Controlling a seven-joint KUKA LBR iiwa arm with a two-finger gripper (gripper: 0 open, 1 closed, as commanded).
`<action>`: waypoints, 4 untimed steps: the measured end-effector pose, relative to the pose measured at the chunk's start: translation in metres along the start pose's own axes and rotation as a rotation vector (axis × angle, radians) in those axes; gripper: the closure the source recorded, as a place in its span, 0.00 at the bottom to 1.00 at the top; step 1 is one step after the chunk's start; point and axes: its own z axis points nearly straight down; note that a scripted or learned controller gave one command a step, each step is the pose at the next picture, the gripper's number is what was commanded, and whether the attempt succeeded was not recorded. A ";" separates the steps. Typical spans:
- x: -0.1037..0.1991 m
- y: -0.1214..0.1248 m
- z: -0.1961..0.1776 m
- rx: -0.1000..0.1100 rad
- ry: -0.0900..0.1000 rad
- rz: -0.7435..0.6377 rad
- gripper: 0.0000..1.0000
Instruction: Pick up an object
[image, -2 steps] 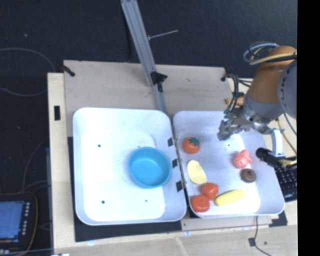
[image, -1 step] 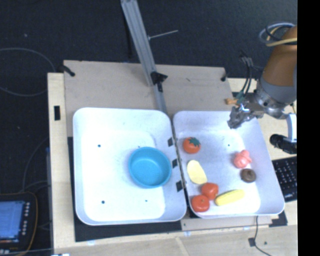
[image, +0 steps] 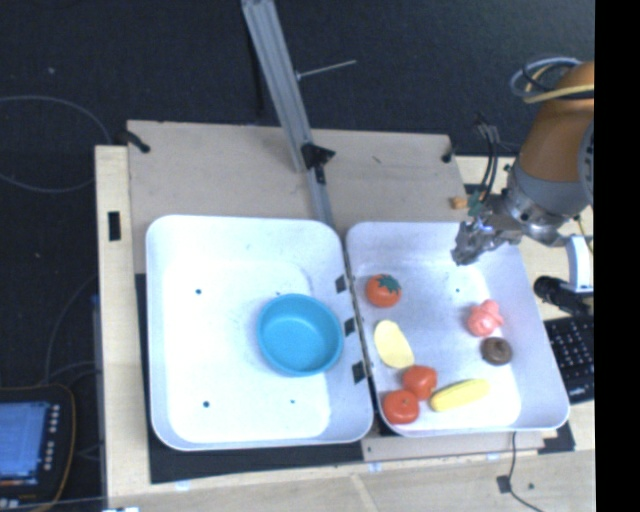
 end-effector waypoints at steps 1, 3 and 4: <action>0.049 -0.005 -0.016 0.000 0.005 -0.003 1.00; 0.156 -0.033 -0.022 0.001 0.005 -0.005 1.00; 0.203 -0.032 -0.026 -0.002 0.004 -0.005 1.00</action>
